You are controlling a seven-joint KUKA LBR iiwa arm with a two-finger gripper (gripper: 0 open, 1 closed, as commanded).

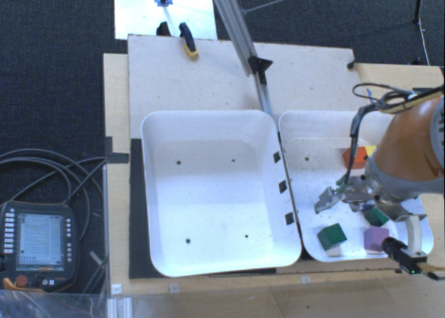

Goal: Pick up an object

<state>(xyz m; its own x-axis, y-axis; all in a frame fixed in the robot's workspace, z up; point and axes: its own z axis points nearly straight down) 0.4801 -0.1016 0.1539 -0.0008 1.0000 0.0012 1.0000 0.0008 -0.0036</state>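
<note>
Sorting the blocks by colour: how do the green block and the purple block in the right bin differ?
The green block is dark green; the purple block is pale violet. The green block lies nearer the bin divider, the purple block further right, near the arm. Both are small, cube-like, and rest on the right bin's floor near its front edge.

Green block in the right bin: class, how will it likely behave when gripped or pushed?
The green block looks like a solid cube with flat faces, so it probably stays stiff and slides rather than rolls. It seems small, so likely light. It lies near the bin edge, so a push may jam it against the wall.
</note>
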